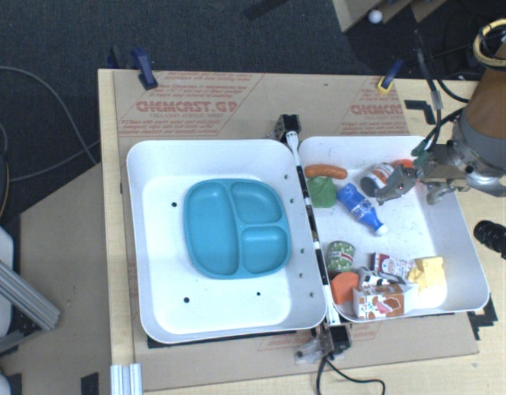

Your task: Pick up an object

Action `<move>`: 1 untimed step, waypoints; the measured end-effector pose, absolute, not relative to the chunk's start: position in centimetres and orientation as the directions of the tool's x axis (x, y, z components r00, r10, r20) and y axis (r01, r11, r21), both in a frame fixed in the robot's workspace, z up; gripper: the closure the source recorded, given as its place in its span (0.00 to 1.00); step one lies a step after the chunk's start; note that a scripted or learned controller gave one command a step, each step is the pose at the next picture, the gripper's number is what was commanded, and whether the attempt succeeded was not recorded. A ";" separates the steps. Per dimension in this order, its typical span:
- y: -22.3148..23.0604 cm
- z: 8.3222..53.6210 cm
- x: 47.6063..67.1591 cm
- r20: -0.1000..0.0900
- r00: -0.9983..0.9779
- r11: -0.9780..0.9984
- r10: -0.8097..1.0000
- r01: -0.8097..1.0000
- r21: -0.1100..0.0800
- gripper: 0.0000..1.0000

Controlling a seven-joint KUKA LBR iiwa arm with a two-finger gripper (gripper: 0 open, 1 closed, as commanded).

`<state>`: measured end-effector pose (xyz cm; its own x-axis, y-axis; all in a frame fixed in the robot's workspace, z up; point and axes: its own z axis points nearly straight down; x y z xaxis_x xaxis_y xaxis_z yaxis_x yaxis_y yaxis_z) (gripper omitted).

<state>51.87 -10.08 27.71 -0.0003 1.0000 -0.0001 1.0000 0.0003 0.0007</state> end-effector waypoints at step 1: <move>-13.0 14.7 56.3 0.001 0.001 -0.001 1.000 1.000 -0.005 0.00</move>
<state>56.34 -13.03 14.69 0.0013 1.0000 0.0012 1.0000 -0.0013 -0.0055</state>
